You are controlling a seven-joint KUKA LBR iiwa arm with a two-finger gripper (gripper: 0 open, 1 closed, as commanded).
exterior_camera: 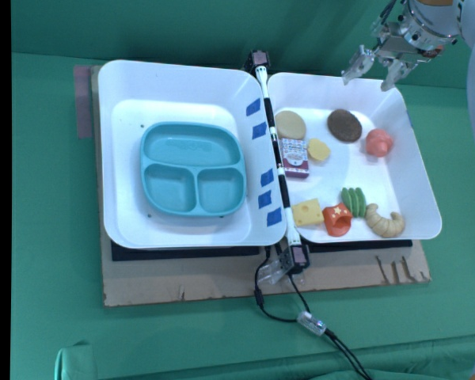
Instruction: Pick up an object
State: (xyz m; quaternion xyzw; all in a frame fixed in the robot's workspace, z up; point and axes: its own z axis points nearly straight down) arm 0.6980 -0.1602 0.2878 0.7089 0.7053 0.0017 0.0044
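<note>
1. Nearest the camera, along the front edge of the right bin (427, 212), lie a croissant (385, 223), a bunch of green beans (353, 200), a red pepper piece (336, 219) and a cheese wedge (306, 211). They sit close together, the pepper touching the beans, so there is little free room around any one of them.

2. Further back, a small carton (295, 157) lies beside the divider with its long axis running front to back, and a yellow slice (318, 150) sits just beside it.

3. Further still sit a tan oval cookie (290, 124), a brown patty (344, 125) and a pink round fruit (378, 142). The patty and the fruit stand apart from their neighbours, with bare white floor around each.

4. Farthest back, the gripper (376, 71) hangs over the far rim of the right bin, its fingers spread and nothing between them.

5. The relation that matters: every candidate lies toward the camera from the gripper, and lower. The patty is closest, just in front and slightly left; the fruit is nearly as close, straight in front. Either looks the easiest target.

6. The left bin (111, 133) holds a teal divided plate (193, 169), well apart from the gripper.

7. The bin floor is smooth and flat, sloping up at the walls; the fruit sits nearer the right wall than the patty does.
</note>
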